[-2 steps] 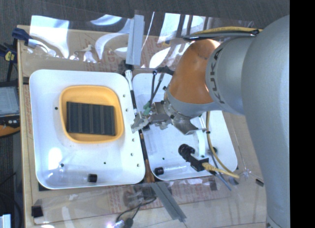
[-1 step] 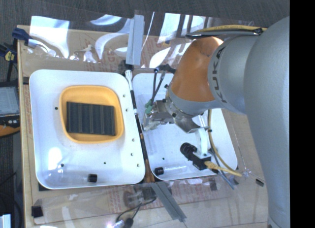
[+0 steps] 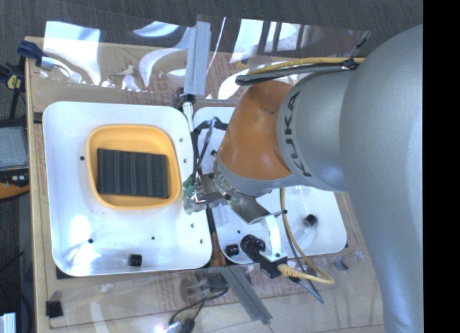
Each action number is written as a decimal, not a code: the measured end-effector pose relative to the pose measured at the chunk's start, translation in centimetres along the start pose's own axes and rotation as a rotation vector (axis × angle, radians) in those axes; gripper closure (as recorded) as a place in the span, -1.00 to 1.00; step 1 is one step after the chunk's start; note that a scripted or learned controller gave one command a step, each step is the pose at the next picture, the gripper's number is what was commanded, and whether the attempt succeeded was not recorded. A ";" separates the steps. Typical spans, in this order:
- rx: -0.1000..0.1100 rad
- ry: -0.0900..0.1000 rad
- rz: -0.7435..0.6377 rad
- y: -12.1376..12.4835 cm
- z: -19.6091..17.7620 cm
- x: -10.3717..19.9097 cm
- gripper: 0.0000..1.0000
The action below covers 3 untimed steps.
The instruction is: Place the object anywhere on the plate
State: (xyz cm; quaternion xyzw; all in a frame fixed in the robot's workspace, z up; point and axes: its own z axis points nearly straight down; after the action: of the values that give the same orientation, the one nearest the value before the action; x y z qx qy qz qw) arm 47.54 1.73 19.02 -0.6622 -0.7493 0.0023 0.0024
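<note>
- Well apart from the fingers (image 3: 195, 196), the dark ribbed rectangular block (image 3: 135, 173) lay flat on the yellow rounded plate (image 3: 129, 137), seemingly already placed.
- Whether the fingers were spread or pressed together could not be told, because the orange-banded grey arm (image 3: 287, 137) overhung them.

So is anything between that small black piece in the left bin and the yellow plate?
Nothing visible: bare bin floor separates the small black piece from the yellow plate, though a dark ridged block covers the plate's middle.
</note>
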 end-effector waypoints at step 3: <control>-0.003 0.000 -0.138 8.9 -0.1 -1.0 -1.00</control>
State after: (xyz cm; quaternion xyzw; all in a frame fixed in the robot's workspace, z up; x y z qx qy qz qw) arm 56.50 1.84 19.09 -0.6092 -0.7931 0.0010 0.0014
